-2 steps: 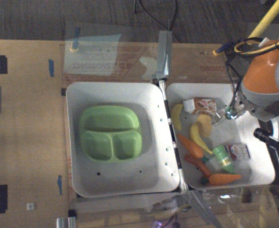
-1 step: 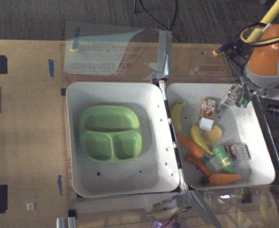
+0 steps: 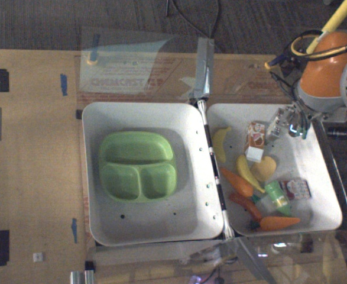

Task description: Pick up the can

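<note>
The can (image 3: 297,189) is small, red and white, and lies on its side near the right wall of the right bin (image 3: 330,176). My gripper (image 3: 289,125) hangs over the bin's upper right part, below the orange wrist band (image 3: 327,64). It is well above and slightly left of the can, apart from it. Its metal fingers look spread open with nothing between them.
The right bin also holds a red-and-white carton (image 3: 256,135), a white cube (image 3: 254,154), two bananas (image 3: 248,171), a tan cookie (image 3: 265,168), a green bottle (image 3: 276,194) and carrots (image 3: 278,222). The left bin (image 3: 96,123) holds a green divided plate (image 3: 139,165).
</note>
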Controlling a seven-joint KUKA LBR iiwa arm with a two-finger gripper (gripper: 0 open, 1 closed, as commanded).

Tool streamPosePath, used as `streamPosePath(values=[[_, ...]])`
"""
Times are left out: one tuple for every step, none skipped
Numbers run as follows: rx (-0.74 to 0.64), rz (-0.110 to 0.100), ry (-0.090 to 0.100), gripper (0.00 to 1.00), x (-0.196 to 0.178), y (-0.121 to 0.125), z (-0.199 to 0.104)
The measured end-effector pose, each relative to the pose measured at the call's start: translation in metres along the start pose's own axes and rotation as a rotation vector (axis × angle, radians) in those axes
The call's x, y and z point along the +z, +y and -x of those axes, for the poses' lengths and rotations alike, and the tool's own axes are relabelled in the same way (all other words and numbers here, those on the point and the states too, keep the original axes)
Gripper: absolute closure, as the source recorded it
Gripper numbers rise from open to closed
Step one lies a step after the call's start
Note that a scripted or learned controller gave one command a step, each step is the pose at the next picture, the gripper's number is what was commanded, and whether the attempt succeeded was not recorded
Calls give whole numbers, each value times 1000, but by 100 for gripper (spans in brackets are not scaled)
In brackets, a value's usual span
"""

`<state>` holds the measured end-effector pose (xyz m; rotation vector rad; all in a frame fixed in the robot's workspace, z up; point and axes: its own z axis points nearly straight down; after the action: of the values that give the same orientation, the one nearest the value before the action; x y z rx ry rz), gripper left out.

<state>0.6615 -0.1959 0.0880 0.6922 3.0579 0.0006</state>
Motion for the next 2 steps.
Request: streamPosePath(values=[[-254, 1, -5, 100, -39, -26, 8], [-387, 1, 1, 100, -27, -28, -4]])
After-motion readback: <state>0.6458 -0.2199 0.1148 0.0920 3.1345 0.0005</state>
